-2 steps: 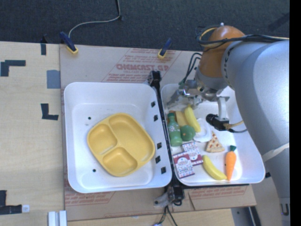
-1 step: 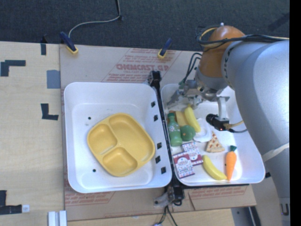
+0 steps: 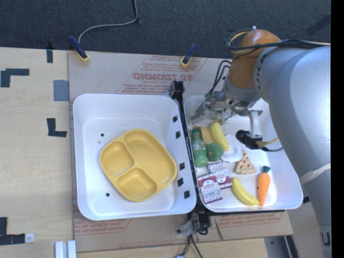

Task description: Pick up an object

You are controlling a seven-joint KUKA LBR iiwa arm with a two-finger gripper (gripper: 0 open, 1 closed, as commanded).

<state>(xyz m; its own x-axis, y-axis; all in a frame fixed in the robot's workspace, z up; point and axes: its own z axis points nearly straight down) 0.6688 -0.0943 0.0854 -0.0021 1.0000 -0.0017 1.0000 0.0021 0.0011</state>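
Note:
My gripper hangs over the far left part of the right bin, just above a yellow banana. Close below it lie a green bottle and a small green round piece. Nothing shows as lifted. Farther forward in the same bin are a pizza slice, an orange carrot, a second banana and a red and white carton.
The left bin holds a yellow divided plate. A black-clipped divider wall separates the two bins. The grey arm covers the right bin's far right side. Cables trail beside the wrist.

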